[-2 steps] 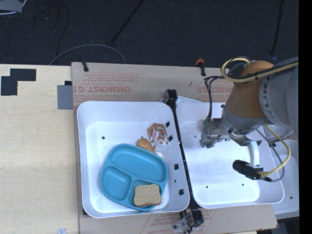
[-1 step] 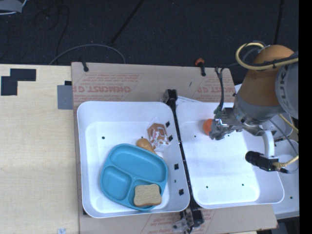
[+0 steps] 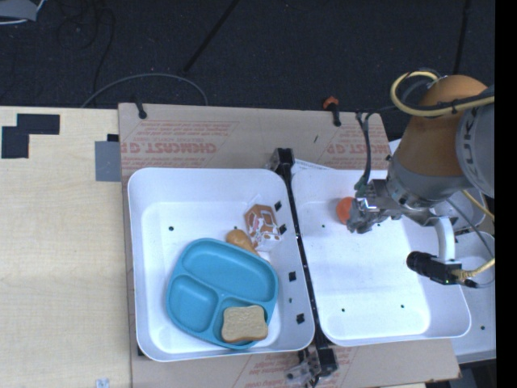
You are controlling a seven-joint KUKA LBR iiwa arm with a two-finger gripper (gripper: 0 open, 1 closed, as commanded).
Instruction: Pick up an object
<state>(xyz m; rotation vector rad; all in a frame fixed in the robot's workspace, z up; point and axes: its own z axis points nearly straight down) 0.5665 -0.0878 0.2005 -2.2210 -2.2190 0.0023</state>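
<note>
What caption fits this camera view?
Gripper beside an orange ball in right bin; blue tray in left.

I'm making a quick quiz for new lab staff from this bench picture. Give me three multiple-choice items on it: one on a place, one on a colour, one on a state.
1. Where does the slice of bread lie?
A. On the blue tray in the left bin
B. On the floor of the right bin
C. On the wooden bench outside both bins

2. What colour is the small round thing beside the gripper?
A. Green
B. Orange
C. White

3. How does the blue tray stand?
A. Flipped upside down
B. Leaning upright on the wall
C. Lying flat, compartments facing up

Answers: 1 A, the bread sits in the tray's lower right compartment. 2 B, it shows orange against the white bin. 3 C, its three compartments face the camera.
</note>
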